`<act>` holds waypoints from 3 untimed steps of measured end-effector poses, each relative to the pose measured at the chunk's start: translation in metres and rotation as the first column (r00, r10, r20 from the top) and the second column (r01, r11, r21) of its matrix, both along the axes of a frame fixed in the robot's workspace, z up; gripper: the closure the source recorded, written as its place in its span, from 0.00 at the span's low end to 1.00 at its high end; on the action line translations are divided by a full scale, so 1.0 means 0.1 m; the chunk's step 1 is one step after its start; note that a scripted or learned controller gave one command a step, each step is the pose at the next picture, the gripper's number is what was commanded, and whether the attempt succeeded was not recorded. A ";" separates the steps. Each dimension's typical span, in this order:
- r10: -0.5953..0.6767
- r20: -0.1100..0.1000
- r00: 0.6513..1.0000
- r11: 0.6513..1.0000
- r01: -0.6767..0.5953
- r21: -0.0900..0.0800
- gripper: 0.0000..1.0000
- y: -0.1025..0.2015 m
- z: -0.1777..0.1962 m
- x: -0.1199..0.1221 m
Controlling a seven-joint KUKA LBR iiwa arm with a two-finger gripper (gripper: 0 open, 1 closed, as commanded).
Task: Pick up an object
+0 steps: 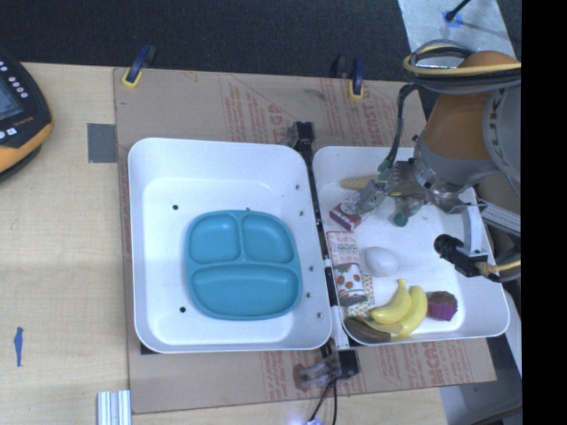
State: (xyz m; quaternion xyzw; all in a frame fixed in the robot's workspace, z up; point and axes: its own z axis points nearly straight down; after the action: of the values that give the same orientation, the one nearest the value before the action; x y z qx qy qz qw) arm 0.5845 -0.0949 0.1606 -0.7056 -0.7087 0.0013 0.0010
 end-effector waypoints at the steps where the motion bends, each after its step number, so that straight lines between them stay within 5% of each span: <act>1: 0.003 -0.006 1.000 1.000 -0.003 0.001 0.00 0.02 -0.73 0.14; 2: -0.001 -0.007 1.000 1.000 0.001 0.000 0.00 -0.12 -0.70 0.71; 3: 0.001 -0.003 1.000 1.000 -0.001 0.001 0.00 0.01 -0.69 0.72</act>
State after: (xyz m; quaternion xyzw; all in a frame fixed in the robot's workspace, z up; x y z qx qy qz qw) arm 0.6561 -0.0937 0.0920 -0.7053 -0.7089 0.0018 0.0023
